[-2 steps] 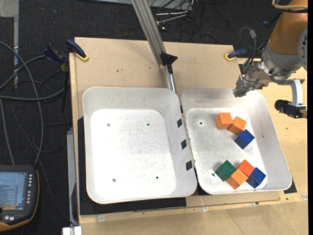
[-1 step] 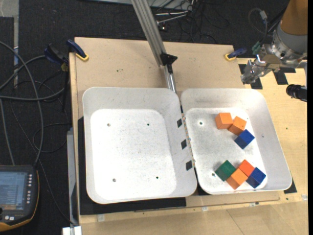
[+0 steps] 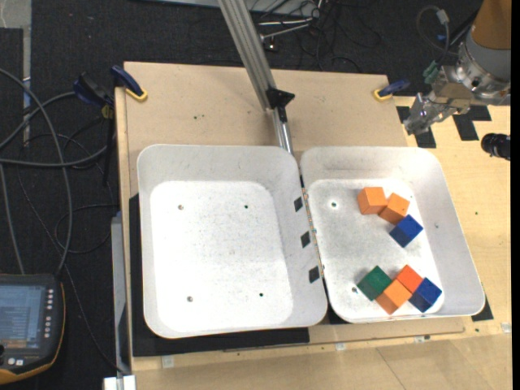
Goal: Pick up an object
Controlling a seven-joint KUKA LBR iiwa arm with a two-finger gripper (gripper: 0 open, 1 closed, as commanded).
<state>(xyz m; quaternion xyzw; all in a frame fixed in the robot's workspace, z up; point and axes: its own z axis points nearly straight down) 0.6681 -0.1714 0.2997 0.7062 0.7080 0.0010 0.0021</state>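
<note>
The right bin (image 3: 439, 187) holds several small blocks. Two orange blocks (image 3: 373, 200) (image 3: 396, 207) sit near its far side with a blue block (image 3: 406, 230) just in front of them. Near the front edge a green block (image 3: 375, 283), two orange blocks (image 3: 409, 279) (image 3: 394, 296) and a blue block (image 3: 425, 294) lie packed together. My gripper (image 3: 420, 119) hangs above the bench beyond the right bin's far right corner, well away from every block. Nothing is between its fingers.
The left bin (image 3: 215, 234) lies beside the right one. A slanted metal pole (image 3: 252, 47) runs from the top down to the gap between the bins. Clamps (image 3: 128, 84) (image 3: 392, 90) sit at the board's far corners. A teach pendant (image 3: 28, 323) rests at the lower left.
</note>
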